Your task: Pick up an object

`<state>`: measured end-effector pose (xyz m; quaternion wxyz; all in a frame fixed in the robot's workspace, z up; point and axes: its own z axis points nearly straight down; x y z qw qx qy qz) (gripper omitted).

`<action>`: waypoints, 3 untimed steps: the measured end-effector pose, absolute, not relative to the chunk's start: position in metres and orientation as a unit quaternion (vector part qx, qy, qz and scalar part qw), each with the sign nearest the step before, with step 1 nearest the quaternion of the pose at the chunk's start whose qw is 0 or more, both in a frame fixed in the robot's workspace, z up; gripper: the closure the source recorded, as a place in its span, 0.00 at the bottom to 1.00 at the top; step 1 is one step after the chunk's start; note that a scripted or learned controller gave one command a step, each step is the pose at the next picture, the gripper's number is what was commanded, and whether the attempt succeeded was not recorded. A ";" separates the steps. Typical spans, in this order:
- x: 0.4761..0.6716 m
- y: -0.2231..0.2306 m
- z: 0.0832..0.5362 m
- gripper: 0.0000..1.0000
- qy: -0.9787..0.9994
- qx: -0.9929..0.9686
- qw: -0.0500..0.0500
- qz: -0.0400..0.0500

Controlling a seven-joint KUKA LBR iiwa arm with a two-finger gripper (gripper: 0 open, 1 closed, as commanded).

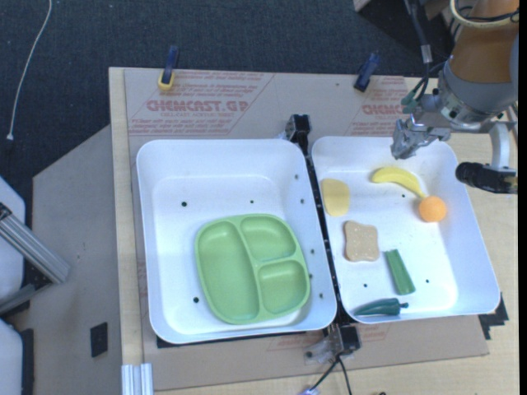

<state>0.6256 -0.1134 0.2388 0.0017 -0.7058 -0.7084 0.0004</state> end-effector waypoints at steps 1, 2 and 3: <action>0.616 -0.061 0.244 1.00 -0.709 -0.705 0.002 0.000; 0.608 -0.012 0.240 1.00 -0.709 -0.705 0.002 0.000; 0.584 0.044 0.229 1.00 -0.709 -0.705 0.002 0.001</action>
